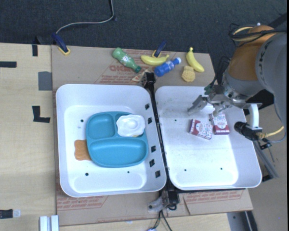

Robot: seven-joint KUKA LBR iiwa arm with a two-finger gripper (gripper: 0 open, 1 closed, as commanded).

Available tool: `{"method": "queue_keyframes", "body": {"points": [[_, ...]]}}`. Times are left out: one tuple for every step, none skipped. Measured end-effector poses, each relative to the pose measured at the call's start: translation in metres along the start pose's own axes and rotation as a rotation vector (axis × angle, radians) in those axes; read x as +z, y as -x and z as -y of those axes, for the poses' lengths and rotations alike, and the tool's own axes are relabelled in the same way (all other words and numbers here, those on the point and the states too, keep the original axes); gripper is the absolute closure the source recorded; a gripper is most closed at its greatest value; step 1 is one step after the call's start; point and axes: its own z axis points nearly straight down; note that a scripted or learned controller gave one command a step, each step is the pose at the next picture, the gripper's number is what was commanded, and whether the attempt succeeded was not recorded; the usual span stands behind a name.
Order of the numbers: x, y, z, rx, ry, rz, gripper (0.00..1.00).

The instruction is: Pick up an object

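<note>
Two white bins sit side by side below me; my arm (253,57) reaches in over the right bin (207,172). My claw (203,109) hangs above its upper part with the fingers (195,105) spread apart and nothing between them. Just below the claw lie two small red-and-white packets (209,126), flat on the bin floor and touching each other, the right one partly under my wrist gear. In the left bin (67,129) there is a blue tray (115,146) with a white lump (130,124) in its upper right compartment, and an orange piece (80,149) pokes out at the tray's left edge. Beyond the bins, on the cardboard, rest a green bottle (126,59), two bananas (155,59), a blue bottle (166,67) and a yellow chunk (188,74).
</note>
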Motion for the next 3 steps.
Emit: {"method": "queue_keyframes", "body": {"points": [[0.065,-0.013,0.008,0.001,0.014,0.008,0.00],[0.052,-0.013,0.006,0.001,0.023,0.010,1.00],[0.055,-0.013,0.007,0.001,0.018,0.009,0.00]]}}
